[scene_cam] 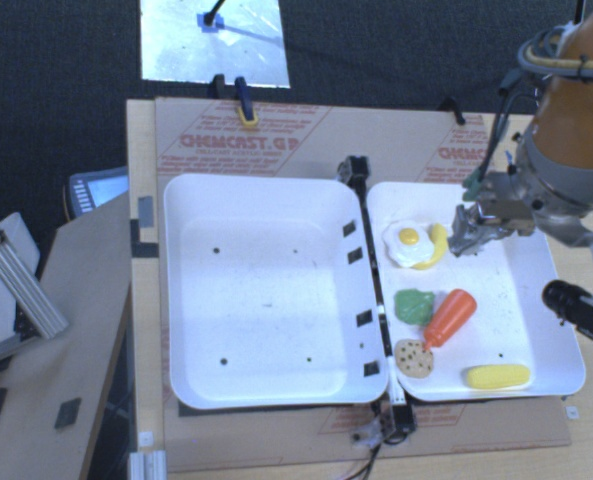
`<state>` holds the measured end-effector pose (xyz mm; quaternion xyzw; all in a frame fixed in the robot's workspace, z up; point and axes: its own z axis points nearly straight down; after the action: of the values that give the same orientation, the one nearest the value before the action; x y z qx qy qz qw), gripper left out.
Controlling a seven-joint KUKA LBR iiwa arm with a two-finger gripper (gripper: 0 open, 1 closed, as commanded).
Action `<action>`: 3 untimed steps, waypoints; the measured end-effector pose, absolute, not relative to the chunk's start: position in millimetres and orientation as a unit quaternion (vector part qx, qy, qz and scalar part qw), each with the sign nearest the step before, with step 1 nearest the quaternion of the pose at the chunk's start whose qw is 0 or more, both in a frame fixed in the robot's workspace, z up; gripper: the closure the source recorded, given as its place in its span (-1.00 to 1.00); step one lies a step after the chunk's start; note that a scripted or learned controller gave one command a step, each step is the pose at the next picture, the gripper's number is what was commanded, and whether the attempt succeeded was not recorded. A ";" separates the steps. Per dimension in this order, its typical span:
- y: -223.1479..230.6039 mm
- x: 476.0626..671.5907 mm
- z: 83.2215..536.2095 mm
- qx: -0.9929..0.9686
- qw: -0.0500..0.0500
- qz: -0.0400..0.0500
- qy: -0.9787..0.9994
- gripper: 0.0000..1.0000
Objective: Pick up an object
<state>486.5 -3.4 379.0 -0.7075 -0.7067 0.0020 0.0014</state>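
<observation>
Nearest the lens: yellow oblong piece [497, 376], lying flat near the front rim of the right bin [551, 268], well below the gripper [463, 241] and slightly to its right.

Cookie [413, 358]: round, tan with dark chips, at the front left corner of that bin, well below the gripper and to its left, touching the carrot's tip.

Carrot [450, 317]: orange, tilted, below the gripper, just beside the green piece.

Green leafy piece [413, 305]: below the gripper and left of it, between the egg and the cookie.

Fried egg [407, 243]: white with yellow yolk, just left of the gripper, resting against a yellow curved piece [437, 246] that lies right beside the fingertips.

Gripper: low over the right bin's back half, nothing visible between its fingers; whether they are parted or closed cannot be told.

Left bin [266, 288]: white, well to the gripper's left.

Arm [576, 118]: grey with orange band, above and right of the gripper.
</observation>
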 end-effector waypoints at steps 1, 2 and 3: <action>-2.3 487.8 395.0 -0.704 -0.002 -0.002 -0.710 1.00; -2.3 488.6 405.9 -0.703 -0.003 -0.003 -0.711 1.00; -2.2 489.5 416.7 -0.701 -0.004 -0.004 -0.713 1.00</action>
<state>489.5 -2.2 416.7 -0.7012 -0.7130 -0.0038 -0.0045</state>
